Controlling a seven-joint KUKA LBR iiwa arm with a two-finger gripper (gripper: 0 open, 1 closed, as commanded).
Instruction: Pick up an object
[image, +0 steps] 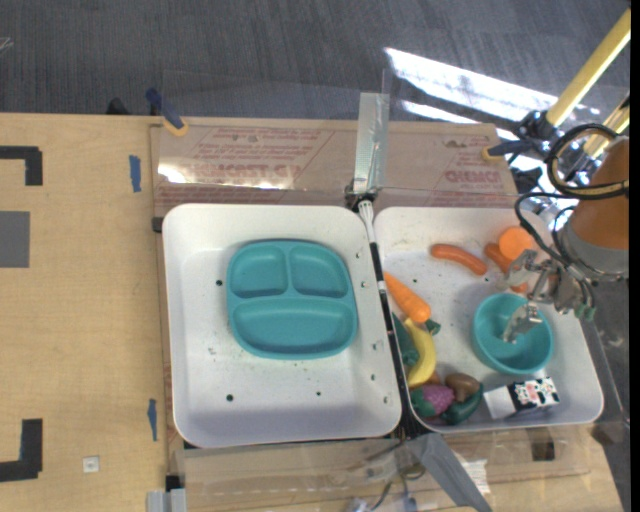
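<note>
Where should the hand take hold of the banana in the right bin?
Grip the banana across its middle, coming straight down. It lies flat and curved against the bin's left wall, with a carrot at its upper end and a purple toy at its lower end, so the mid-section looks freest.

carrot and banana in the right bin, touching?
Touching. The camera view shows the carrot's lower end lying over the banana's top, no gap between them.
</note>
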